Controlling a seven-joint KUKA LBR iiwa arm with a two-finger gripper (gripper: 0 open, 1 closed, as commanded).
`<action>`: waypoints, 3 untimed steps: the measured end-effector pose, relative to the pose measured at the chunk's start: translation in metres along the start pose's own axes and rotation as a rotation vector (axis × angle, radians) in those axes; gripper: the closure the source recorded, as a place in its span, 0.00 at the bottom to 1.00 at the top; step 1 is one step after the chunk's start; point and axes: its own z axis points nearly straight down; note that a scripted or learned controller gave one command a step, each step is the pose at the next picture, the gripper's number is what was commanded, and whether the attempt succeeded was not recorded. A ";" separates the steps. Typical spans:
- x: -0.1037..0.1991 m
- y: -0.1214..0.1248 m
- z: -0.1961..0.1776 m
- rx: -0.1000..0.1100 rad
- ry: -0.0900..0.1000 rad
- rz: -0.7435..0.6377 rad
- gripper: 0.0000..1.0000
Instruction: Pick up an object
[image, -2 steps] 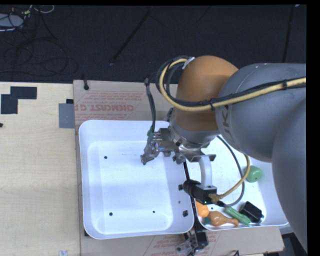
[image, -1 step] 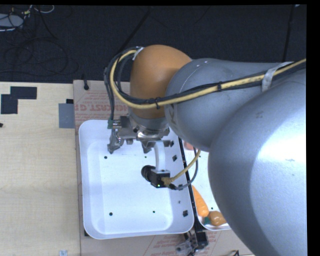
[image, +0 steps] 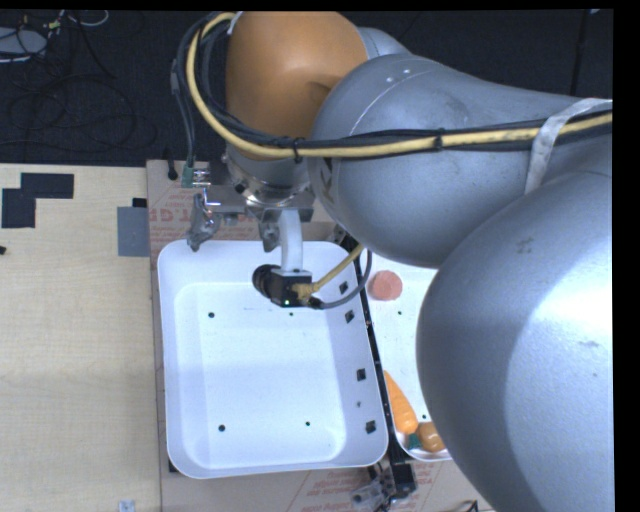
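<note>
From my seat I see the arm (image: 480, 150) filling the view's right and upper part, its orange band (image: 290, 70) at the top. The gripper (image: 233, 238) hangs over the far edge of the left bin (image: 172, 380), just above its back rim. Its two metal fingers (image: 200, 228) stand well apart, and I see nothing between them; the jaws are spread wide and hold nothing.

The things I could pick all lie in the right bin (image: 395, 335), most of which the arm's bulk hides from me. A pink ball (image: 385, 287) sits near that bin's far end, close to the wall it shares with the left bin. Toward the near end lies an orange carrot-shaped piece (image: 401, 402), set at a slant along that same wall. Just beside its lower tip is a small orange-yellow piece (image: 431, 437), partly covered by the arm, so I cannot tell what it is. All three are well apart from the gripper, across the dividing wall. Both bins rest on the pale bench (image: 70, 350).
</note>
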 end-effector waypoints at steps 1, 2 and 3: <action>-0.002 0.021 0.018 0.007 -0.004 0.000 0.00; -0.001 0.026 -0.048 0.003 -0.002 -0.002 0.00; -0.064 -0.035 0.004 0.014 -0.006 0.008 0.00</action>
